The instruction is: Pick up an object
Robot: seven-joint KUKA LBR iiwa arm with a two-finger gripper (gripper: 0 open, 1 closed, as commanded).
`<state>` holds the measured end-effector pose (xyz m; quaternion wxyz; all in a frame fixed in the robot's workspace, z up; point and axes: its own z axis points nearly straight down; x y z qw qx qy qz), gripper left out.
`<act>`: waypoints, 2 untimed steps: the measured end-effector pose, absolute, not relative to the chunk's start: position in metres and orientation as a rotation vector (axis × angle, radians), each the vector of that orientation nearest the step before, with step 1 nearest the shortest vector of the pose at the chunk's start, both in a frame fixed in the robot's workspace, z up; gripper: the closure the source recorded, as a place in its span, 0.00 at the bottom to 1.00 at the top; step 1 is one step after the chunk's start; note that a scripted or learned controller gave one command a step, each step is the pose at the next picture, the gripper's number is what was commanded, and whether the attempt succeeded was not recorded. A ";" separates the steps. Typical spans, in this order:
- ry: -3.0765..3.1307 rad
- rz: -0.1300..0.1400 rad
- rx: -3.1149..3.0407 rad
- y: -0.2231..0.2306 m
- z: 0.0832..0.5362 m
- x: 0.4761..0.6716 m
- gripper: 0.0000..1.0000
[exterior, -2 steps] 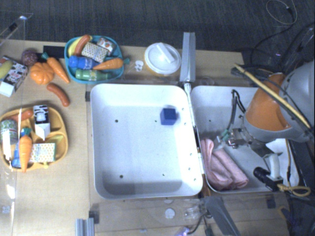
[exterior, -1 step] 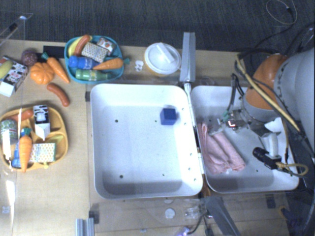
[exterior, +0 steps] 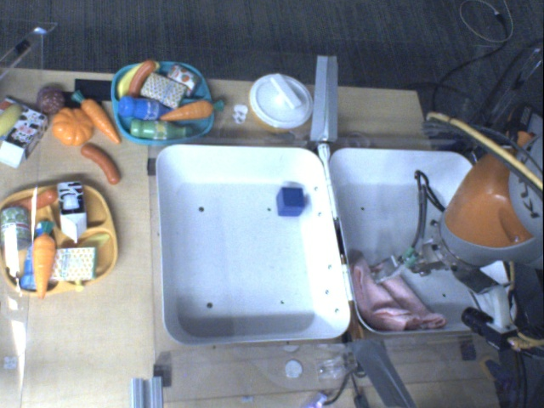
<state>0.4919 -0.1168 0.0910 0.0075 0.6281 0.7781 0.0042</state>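
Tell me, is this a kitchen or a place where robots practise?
Probably a robot practice lab, not a kitchen. A grey and orange robot arm reaches into two white bins, which hold a blue block and a pink cloth. The toy food beside them looks pretend, and cables trail nearby.

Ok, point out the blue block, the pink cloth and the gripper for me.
blue block [exterior: 291, 201]: camera view, middle of its top face.
pink cloth [exterior: 389, 298]: camera view, middle of the crumpled folds.
gripper [exterior: 393, 264]: camera view, at its tip, just above the cloth.
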 end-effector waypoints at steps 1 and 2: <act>2.366 0.013 2.042 -0.093 0.091 0.511 0.00; 2.319 0.014 2.100 -0.097 0.090 0.570 0.00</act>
